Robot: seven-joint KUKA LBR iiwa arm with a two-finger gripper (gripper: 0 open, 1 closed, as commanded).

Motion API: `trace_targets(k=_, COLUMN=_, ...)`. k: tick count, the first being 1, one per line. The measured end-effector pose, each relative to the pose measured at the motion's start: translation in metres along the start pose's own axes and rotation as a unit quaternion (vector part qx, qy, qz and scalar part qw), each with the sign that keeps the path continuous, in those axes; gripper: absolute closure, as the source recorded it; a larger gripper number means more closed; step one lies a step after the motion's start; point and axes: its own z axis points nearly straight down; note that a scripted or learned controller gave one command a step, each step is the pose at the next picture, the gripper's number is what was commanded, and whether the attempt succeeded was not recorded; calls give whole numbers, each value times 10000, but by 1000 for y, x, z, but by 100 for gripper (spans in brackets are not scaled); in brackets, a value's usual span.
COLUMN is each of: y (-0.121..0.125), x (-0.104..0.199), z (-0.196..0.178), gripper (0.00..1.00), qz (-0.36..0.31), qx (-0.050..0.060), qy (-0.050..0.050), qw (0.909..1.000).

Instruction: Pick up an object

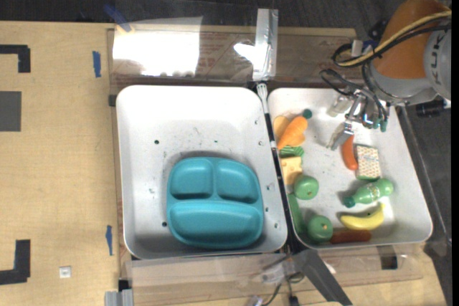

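Claw [351, 122], state indeterminable, hangs over the right bin [416, 186] above an orange piece [349, 154] beside a patterned block [368, 162]. The piece appears light, rigid and smooth-skinned; a grip across its narrow middle would likely slip least.

Two shallow white bins sit side by side: the left bin [136, 118] holds one teal divided tray [213, 203]. The right bin [412, 190] holds one toy carrot [292, 131], two round green fruits [306, 188] [319, 227], one yellow banana [363, 218], one green bottle-shaped toy [369, 191] and one pale waffle-patterned piece [368, 161]
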Motion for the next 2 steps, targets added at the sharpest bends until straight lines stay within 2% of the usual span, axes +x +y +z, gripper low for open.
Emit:
trace_targets(k=1, y=-12, x=34, z=18, gripper=0, qz=-119, qx=-4, qy=-1, qw=9999)
trace_targets(k=2, y=-19, x=4, z=19, gripper=0, qz=96, qx=-7, qy=1, qw=10000)
